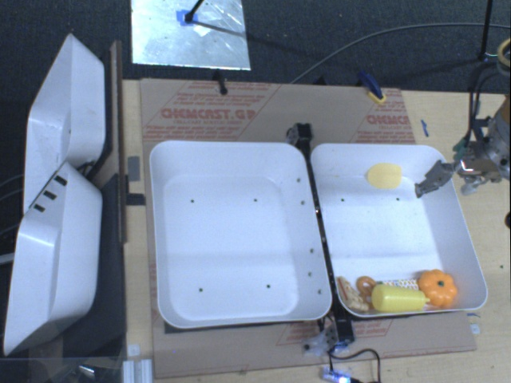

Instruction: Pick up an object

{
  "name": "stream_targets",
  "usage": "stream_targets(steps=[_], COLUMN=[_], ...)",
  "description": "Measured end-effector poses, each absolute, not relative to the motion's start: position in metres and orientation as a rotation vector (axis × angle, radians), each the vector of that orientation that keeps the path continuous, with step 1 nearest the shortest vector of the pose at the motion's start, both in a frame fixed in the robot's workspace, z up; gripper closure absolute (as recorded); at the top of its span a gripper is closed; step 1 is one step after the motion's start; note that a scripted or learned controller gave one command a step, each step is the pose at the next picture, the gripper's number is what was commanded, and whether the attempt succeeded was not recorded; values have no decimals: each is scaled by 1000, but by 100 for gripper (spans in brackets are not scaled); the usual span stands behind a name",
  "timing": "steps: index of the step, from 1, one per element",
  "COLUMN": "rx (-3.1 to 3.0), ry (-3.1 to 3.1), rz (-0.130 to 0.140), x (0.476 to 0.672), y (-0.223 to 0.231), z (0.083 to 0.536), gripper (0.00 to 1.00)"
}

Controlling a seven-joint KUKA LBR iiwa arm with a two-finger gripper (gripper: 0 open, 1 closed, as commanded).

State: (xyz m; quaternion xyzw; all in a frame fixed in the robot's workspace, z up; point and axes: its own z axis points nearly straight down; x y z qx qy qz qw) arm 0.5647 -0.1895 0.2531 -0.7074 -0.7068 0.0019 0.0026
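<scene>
A pale yellow rounded object (384, 175) lies near the back of the right bin (459, 222). Along that bin's front wall sit an orange pumpkin (437, 287), a yellow-green tube-shaped object (397, 298), a small orange ring (366, 285) and a tan pastry-like piece (350, 294). My gripper (449, 184) hovers over the right bin's back right rim, just right of the pale yellow object and apart from it. It is open, with nothing between its fingers. The arm behind it is cut off by the view's edge.
The left bin (172, 238) stands beside the right one, with a black divider (318, 214) between them. Both rest on a cardboard sheet (239, 110). White housings (60, 198) stand at the far left. Cables (479, 94) hang near the arm.
</scene>
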Motion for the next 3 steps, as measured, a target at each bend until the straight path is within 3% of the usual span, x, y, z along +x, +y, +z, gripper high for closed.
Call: stream_targets(steps=[1,3], rx=[-2222,-2218], ry=[-2223,-2220], rz=[-1,3], x=[566,568], y=[-189,-174], z=[257,139], gripper=[0,0])
